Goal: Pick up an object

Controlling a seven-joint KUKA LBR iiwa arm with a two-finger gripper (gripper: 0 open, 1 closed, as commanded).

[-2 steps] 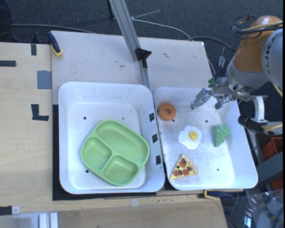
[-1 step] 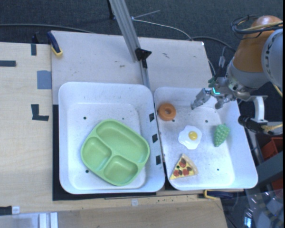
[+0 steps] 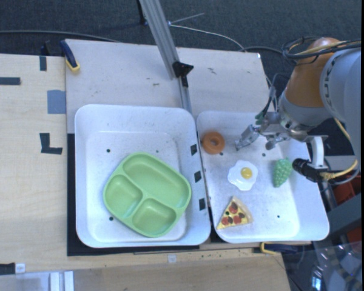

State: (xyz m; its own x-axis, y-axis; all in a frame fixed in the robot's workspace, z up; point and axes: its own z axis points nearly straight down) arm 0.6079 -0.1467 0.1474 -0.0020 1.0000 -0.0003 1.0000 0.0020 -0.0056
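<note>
We see our claw (image 3: 256, 137) hanging spread and empty over the right white bin's (image 3: 309, 220) far edge, so we should centre it above the small brown ring doughnut (image 3: 213, 142) lying at that bin's far-left corner, then descend straight.

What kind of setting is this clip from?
Likely a robot lab bench: two white bins side by side, toy food such as a pizza slice and fried egg, and a grey arm's gripper over them.
</note>
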